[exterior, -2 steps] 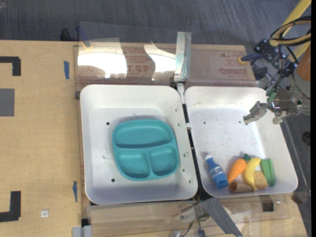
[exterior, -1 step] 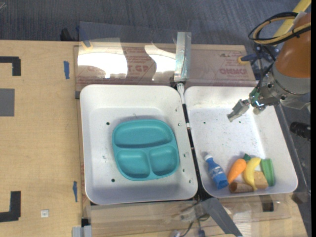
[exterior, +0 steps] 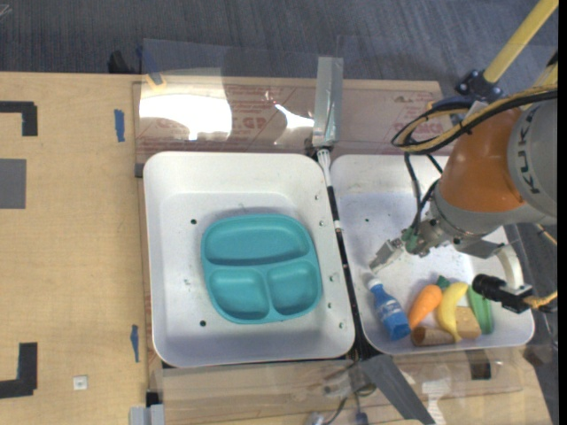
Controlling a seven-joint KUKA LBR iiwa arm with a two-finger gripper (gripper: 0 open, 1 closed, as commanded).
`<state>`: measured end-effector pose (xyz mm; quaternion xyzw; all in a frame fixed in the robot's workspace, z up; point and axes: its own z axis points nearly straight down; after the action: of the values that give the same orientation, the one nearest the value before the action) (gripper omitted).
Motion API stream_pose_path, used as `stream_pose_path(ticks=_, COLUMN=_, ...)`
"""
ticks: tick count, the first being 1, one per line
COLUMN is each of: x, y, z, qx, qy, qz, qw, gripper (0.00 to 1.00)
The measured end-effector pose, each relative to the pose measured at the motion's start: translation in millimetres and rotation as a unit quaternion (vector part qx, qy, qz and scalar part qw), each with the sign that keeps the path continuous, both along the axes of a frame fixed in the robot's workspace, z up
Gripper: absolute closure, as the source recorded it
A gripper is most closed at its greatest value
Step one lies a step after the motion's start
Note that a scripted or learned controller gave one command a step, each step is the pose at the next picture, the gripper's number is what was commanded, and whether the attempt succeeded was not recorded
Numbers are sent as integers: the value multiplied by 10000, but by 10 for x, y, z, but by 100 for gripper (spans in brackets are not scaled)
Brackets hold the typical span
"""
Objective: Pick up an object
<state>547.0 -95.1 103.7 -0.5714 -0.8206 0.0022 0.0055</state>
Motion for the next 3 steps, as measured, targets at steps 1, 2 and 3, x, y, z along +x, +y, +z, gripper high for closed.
stream_pose_path(ticks=1, x=-367, y=-35, z=-154, qx=-13, qy=-107, qz=199, qw=9997, gripper=0)
stream_pose_path(ticks=2, x=-643, y=-97, z=-153, qx=-16, qy=-112, qz=25, qw=9999, gripper=0)
stream_pose_path(ticks=3, x=-622, y=-105, z=-37, qx=-23, qy=-151, qz=11, qw=9999, gripper=100)
